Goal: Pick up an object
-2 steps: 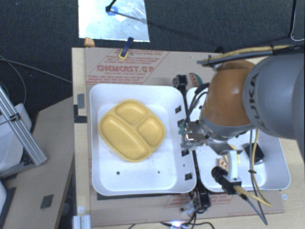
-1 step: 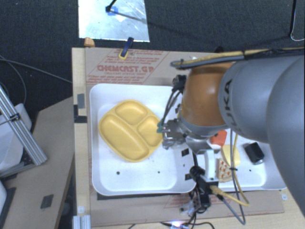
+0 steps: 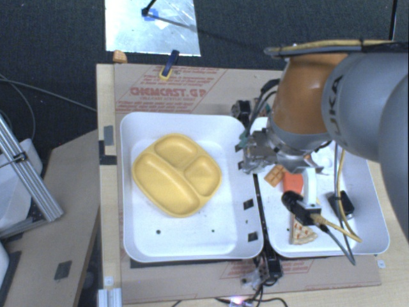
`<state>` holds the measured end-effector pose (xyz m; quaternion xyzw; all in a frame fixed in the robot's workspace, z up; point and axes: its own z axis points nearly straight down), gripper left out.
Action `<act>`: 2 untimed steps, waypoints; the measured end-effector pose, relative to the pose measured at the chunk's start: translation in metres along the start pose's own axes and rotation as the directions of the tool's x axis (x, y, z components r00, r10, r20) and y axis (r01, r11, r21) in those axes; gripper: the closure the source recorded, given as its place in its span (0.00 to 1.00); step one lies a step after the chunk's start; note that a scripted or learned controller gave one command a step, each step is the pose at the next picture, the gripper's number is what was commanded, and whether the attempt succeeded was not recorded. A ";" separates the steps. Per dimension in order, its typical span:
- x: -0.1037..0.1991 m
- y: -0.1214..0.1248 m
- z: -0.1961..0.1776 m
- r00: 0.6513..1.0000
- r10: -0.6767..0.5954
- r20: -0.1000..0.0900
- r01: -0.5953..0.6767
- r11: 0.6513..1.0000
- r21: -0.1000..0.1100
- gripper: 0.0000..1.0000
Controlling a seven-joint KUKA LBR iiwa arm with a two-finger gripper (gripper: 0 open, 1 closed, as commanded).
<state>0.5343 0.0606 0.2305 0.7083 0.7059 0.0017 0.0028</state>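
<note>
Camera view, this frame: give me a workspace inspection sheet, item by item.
Surface: left bin and right bin, both white, on a printed cardboard sheet.
Job's things: yellow divided plate in the left bin; waffle piece, orange piece and pizza-like wedge in the right bin.
Clutter: small brown block and blue-yellow tool at the cardboard's far edge.
Grippers: gripper over the seam between the bins, largely under the wrist.
Cables: dark wires looped at the wrist.
Surroundings: shiny sheet, metal frame, dark floor.
</note>
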 end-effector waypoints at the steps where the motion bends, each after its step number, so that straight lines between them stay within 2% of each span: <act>1: 0.044 -0.022 0.049 1.000 -0.010 -0.003 0.010 1.000 0.011 1.00; 2: 0.022 0.046 0.046 1.000 -0.003 -0.001 0.003 1.000 0.000 1.00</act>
